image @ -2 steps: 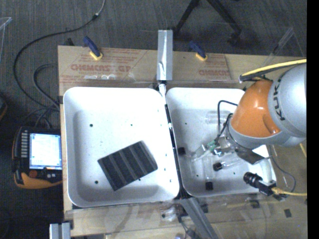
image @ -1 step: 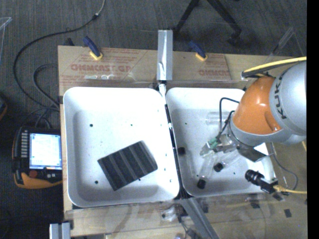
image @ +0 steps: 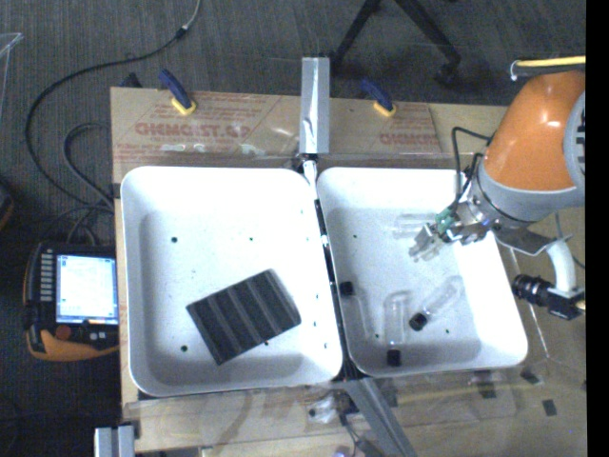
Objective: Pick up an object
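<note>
The arm (image: 538,146) comes in from the right side, its orange band turned up toward the camera. The grey wrist bends down to the left. The hand (image: 430,241) points down-left, low over the right bin.

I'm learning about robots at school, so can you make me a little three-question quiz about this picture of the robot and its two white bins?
1. True or false: the black ridged block lies in the left bin.
2. Over which bin is the robot's hand? A) the left bin B) the right bin C) neither, it is over the floor
3. Fill in the missing word: the clear bottle with a black cap lies in the ____ bin.

Key
1. True. The block lies flat near the front of the left bin.
2. B. The hand is over the right bin, near its far right side.
3. Right. The bottle lies on its side there, toward the front.
</note>
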{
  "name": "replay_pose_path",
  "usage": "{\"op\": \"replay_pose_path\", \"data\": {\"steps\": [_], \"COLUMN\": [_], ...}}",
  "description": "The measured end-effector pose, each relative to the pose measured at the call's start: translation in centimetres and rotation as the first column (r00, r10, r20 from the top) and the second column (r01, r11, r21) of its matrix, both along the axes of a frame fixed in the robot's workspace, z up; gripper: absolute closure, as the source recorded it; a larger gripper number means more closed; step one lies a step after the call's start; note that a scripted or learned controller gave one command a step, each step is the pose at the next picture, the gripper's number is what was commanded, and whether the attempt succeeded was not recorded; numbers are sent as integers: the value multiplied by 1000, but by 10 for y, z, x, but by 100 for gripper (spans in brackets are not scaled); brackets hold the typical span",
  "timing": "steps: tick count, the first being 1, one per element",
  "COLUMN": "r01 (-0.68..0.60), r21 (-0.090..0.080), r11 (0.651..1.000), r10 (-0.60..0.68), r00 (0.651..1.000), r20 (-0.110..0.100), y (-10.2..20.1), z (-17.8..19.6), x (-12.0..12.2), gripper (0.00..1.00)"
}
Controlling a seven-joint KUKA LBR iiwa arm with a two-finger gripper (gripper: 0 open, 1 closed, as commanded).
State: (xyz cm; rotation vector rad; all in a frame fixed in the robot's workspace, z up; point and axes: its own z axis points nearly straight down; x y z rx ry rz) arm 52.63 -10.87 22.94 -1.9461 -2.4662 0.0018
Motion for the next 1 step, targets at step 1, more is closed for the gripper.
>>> {"op": "replay_pose_path", "data": {"steps": [1], "r01": [0], "r21": [1], "r11": [1000], "r10": [0], "r00": [1000], "r20": [0], "y": [1], "z": [9], "x": [1], "gripper": [100]}}
